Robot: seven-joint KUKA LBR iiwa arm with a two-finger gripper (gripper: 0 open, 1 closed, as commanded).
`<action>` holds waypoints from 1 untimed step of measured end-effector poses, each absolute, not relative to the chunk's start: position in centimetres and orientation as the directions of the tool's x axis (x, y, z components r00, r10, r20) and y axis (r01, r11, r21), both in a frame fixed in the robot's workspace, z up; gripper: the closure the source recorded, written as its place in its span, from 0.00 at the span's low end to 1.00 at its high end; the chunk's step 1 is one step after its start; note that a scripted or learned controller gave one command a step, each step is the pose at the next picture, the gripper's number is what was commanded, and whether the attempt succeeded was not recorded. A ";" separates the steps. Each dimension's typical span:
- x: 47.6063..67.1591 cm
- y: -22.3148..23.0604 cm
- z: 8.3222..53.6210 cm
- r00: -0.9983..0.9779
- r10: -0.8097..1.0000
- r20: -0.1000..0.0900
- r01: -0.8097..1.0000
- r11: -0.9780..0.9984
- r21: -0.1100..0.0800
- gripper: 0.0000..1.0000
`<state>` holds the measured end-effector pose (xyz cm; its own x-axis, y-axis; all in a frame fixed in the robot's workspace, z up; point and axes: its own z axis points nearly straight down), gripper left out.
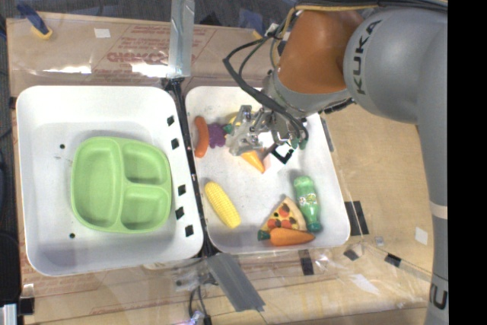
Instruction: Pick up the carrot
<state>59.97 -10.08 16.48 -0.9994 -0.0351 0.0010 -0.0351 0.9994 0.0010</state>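
The carrot (290,237), orange with a dark green stub at its left end, lies flat along the front wall of the right bin (335,164), just below a pizza slice (284,215). My gripper (248,141) hangs over the middle of the right bin, well behind and to the left of the carrot. It sits right above an orange-yellow wedge (256,161) and next to a purple grape bunch (217,135). The carrot lies apart from the gripper, with nothing touching it from above.
The right bin also holds a corn cob (222,204), a green bottle (307,202) beside the pizza, an orange-red sausage (201,135) by the left wall and a small yellow piece (232,119). A green divided plate (120,183) sits in the left bin (30,164).
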 end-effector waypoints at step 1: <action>58.1 -11.6 19.8 -0.991 -0.132 -0.004 -0.132 0.991 -0.001 1.00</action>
<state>58.06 -11.59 19.76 -0.9913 -0.1317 -0.0038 -0.1317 0.9913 -0.0015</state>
